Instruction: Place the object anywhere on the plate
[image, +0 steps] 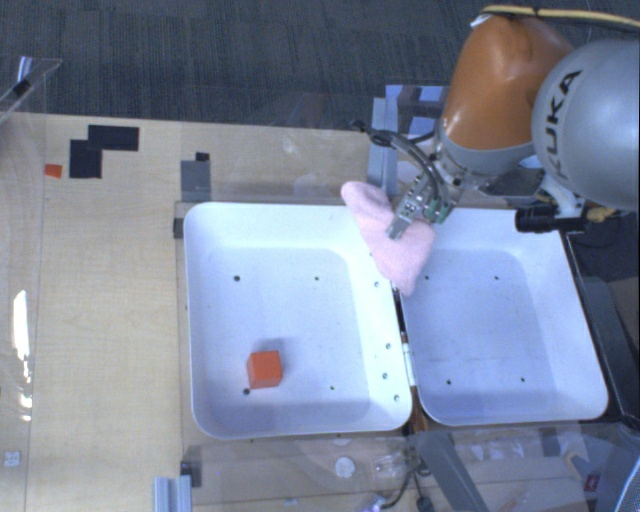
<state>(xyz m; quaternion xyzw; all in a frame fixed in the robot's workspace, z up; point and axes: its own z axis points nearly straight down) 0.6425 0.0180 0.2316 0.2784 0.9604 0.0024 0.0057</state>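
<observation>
The gripper (408, 222) pinches a pink cloth (392, 243) above the seam between the bins (300, 225). The carry looks underway; next comes lowering and release onto the plate.

arm (560, 110): cut off at right edge | hand (400, 228): fingers hidden against pink object (392, 240)

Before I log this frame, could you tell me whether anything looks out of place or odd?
Yes: a pink cloth-like object hangs at the gripper, draped across the seam between the two white bins, lying in neither. The orange block sits flat in the left bin and looks ordinary.
</observation>
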